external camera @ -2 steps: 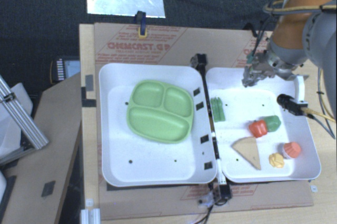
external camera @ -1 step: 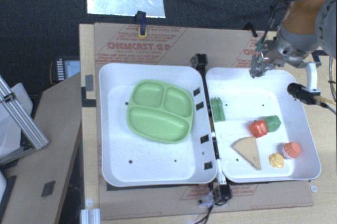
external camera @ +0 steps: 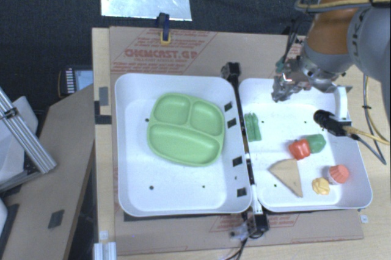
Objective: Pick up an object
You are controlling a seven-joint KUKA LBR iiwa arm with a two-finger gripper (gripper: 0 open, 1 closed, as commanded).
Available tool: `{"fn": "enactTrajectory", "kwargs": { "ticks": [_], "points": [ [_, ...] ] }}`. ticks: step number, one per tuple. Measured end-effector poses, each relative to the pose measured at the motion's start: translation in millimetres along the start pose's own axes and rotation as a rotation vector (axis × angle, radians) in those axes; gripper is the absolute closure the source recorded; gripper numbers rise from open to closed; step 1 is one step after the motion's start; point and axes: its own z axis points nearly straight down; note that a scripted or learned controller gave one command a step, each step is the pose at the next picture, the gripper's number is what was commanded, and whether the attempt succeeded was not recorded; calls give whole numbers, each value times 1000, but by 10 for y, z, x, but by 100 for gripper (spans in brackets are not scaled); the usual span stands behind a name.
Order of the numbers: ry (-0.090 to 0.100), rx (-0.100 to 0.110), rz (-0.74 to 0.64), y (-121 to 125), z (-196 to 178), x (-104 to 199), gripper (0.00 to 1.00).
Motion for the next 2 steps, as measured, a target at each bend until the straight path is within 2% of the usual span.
{"fn": "enactTrajectory", "kwargs": {
  "ticks": [2],
  "points": [
    [1,0,-1,-449,-232,945,100]
  ]
}}
